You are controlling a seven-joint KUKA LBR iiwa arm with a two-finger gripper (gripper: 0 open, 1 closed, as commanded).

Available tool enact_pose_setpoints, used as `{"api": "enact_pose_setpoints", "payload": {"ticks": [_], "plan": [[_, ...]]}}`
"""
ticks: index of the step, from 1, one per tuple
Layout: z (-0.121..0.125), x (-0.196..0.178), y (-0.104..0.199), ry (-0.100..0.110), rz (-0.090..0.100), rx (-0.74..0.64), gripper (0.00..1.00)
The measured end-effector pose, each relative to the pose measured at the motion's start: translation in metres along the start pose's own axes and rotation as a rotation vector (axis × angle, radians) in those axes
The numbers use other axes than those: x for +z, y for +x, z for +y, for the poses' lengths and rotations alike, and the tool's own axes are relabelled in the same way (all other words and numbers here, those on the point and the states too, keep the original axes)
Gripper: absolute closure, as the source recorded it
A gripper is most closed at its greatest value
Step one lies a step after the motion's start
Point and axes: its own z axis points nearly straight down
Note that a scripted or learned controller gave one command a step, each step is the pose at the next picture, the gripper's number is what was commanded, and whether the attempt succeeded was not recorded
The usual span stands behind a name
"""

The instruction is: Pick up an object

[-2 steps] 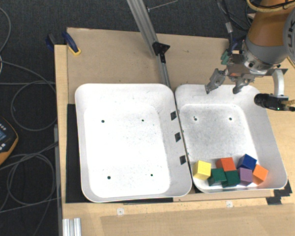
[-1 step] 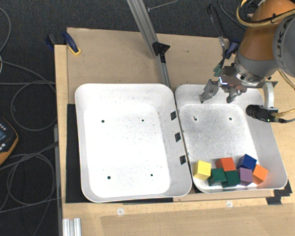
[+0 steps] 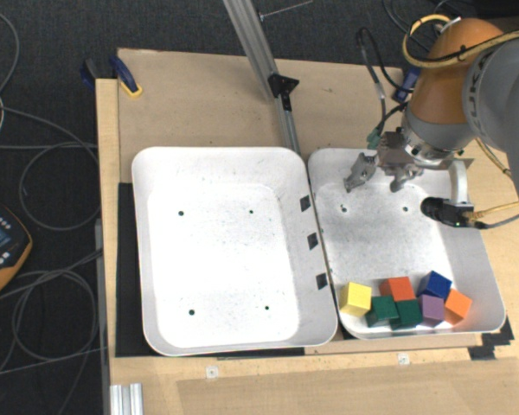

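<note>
Several small blocks cluster along the near edge of the right bin [image 3: 389, 232]: a yellow block [image 3: 357, 297], a red block [image 3: 400, 288], two green blocks [image 3: 396, 311], a blue block [image 3: 435, 283], a purple block [image 3: 432, 307] and an orange block [image 3: 458, 303]. My gripper [image 3: 380, 175] hangs over the far end of the right bin, well away from the blocks. Its fingers [image 3: 360, 174] are spread apart with nothing between them.
The left bin [image 3: 216, 249] lies beside the right one, with black clips along the shared rim. A slanted metal pole [image 3: 259, 50] rises from behind the bins. Cables and a handheld device lie on the floor at left.
</note>
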Motion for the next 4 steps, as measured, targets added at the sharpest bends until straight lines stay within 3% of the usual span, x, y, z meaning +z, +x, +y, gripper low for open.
{"api": "enact_pose_setpoints", "payload": {"ticks": [1, 2, 3, 4], "plan": [[0.002, -0.015, 0.001, -0.008, 0.001, -0.001, 1.0], [0.007, -0.062, -0.005, -0.014, -0.002, -0.001, 1.0], [0.008, -0.071, -0.004, -0.011, -0.001, -0.002, 1.0], [-0.011, -0.065, 0.043, -0.004, 0.002, -0.006, 1.0]]}}
